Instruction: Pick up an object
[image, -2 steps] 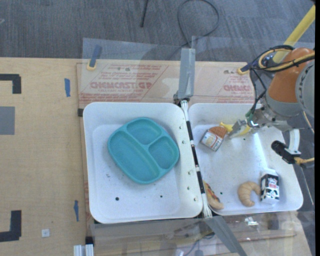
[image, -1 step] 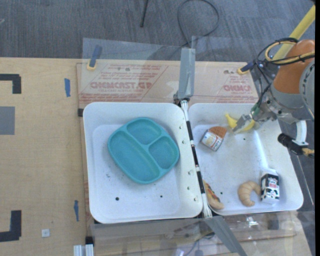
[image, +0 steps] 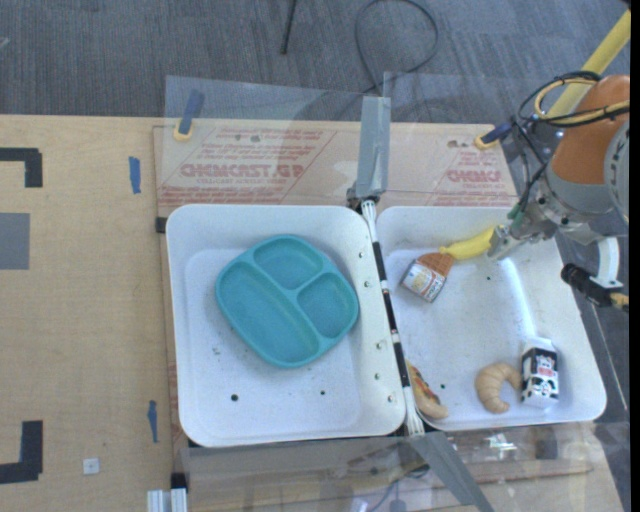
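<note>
Inside right bin (image: 565, 400): banana (image: 466, 245), croissant (image: 495, 385), milk carton (image: 540, 375).

Grey arm (image: 590, 190), orange band, black and yellow cables looped above, pale metal pincer (image: 503, 243)

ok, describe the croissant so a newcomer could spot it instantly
Start at the right-hand white bin and go to its near edge. The croissant lies there, right beside the small black-and-white milk carton. It is the only tan, curved, crescent-shaped piece; the carton is boxy and printed.
</note>
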